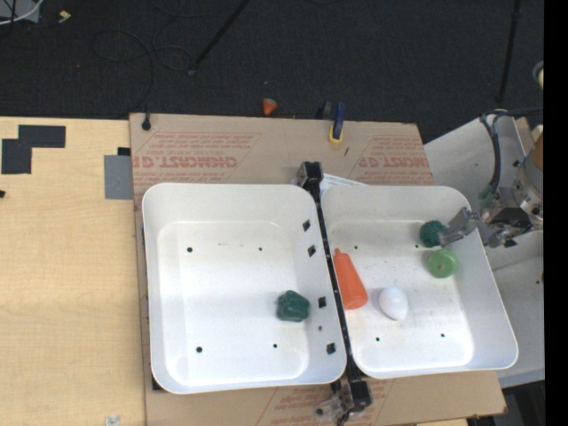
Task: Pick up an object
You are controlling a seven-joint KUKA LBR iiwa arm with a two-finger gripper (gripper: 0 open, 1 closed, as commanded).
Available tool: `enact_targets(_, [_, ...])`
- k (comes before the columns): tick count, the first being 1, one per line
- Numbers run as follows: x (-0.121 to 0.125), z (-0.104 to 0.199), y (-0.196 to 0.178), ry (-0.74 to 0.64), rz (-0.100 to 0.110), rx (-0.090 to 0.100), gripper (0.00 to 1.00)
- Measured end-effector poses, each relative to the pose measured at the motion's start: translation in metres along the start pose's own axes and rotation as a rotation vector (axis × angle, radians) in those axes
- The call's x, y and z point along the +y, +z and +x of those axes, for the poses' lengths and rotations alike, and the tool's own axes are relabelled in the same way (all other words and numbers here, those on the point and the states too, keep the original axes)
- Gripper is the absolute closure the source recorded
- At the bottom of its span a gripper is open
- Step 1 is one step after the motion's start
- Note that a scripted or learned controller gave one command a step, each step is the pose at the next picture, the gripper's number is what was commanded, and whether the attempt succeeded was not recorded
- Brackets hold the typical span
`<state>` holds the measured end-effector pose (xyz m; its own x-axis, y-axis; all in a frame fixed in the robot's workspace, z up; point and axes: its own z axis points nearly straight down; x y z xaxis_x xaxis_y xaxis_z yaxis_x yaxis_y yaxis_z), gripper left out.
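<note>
In the right bin (497, 327), a dark teal round object (431, 232) lies near the right wall, with a light green round object (441, 263) just below it. A white egg-shaped object (393, 303) and an orange cone-shaped object (349, 280) lie nearer the divider. A dark green lump (292, 305) sits in the left bin (177, 238), close to its right wall. My gripper (461, 224) reaches in over the right bin's right rim. Its tip is right beside the teal object, and I cannot tell whether they touch.
The arm's wrist and cables (510, 207) hang over the right bin's right edge. A black clamp strip (324, 264) runs between the two bins. Brown cardboard (231, 153) lies under both bins, and a wooden bench top (62, 282) extends to the left.
</note>
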<state>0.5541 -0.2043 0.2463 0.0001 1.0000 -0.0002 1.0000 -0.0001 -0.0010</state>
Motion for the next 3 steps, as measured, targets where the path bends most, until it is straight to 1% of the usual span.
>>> enact_targets(1, [0.0,0.0,-0.01,-0.002,0.001,0.0,1.0])
enact_targets(2, [0.029,0.016,-0.06,-0.004,-0.006,-0.001,1.0])
enact_targets(3, [0.045,0.017,-0.112,-0.002,-0.006,-0.001,1.0])
